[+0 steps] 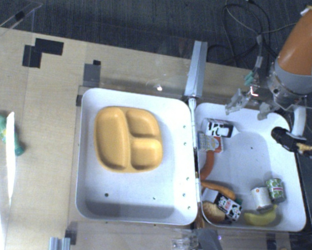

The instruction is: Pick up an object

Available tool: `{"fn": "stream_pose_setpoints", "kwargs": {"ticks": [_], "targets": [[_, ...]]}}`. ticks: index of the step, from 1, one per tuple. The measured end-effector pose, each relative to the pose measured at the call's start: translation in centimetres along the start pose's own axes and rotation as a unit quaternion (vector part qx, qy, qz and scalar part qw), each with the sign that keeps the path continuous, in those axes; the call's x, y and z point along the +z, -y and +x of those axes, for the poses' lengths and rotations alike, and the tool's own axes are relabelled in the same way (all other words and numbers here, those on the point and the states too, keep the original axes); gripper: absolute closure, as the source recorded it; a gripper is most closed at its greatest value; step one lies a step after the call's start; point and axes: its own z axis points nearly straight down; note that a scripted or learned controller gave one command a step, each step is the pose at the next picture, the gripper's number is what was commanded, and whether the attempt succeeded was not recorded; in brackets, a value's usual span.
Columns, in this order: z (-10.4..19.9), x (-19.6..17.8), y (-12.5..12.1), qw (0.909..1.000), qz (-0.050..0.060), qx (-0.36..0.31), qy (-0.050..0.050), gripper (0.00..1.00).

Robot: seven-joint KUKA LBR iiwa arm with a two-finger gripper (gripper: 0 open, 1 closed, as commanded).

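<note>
The bench [29, 202] was seen to carry two shallow white bins side by side, with the left bin [136, 203] occupied by a large yellow divided tray [127, 138] lying near its far-left corner. The right bin [242, 154] was found to hold the small items, mostly gathered along its left wall and near edge. A black-and-white packet [219, 128] lay near the bin's far-left corner, with a reddish-brown sausage-shaped piece [208, 164] just below it along the left wall. A bread-like roll [219, 188] and a small dark printed box [229, 206] were crowded together in the near-left corner. A banana [261, 217] was lying against the near edge, with a white cylinder [259, 195] and a small green carton [275, 188] close behind it. The gripper [251, 105] was held above the bin's far edge, its fingers spread apart and nothing between them. The banana was judged the likeliest object to be picked: light, fairly firm, smooth-skinned and curved, so it would best be taken across its thick middle, where the jaws could close squarely. Slipping along the curve was considered possible, and the nearby bin wall was judged likely to restrict the approach.
</note>
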Motion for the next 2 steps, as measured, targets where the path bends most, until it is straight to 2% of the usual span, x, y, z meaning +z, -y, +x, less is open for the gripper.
{"fn": "stream_pose_setpoints", "kwargs": {"ticks": [1,2], "targets": [[-4.0,7.7,5.1,1.0000,0.001,0.006,0.000,0.00],[0.8,6.0,2.9,0.9993,0.000,-0.038,-0.001,0.00]]}}
